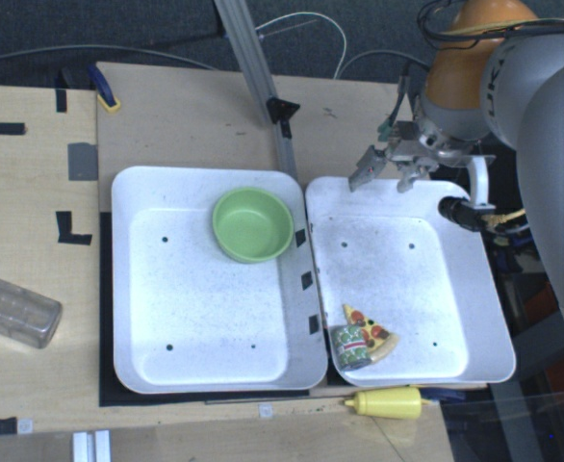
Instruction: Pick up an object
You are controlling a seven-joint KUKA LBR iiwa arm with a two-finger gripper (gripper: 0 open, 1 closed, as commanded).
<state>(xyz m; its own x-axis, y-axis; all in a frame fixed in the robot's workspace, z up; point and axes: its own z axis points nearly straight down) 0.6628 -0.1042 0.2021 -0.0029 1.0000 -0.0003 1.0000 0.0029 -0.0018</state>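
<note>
A green bowl (pixel 253 223) sits upright near the back of the left bin (pixel 147 287). A pizza slice toy (pixel 362 339) lies in the front left corner of the right bin (pixel 455 287), partly on a small printed card. My gripper (pixel 386 174) hangs above the back rim of the right bin, far from the pizza slice and to the right of the bowl. Its two fingers stand apart with nothing between them.
A yellow bottle (pixel 388 402) lies on the bench just in front of the right bin. A clear plastic tumbler (pixel 12 308) lies at the far left. A grey metal pole (pixel 253 56) slants down to the gap between the bins.
</note>
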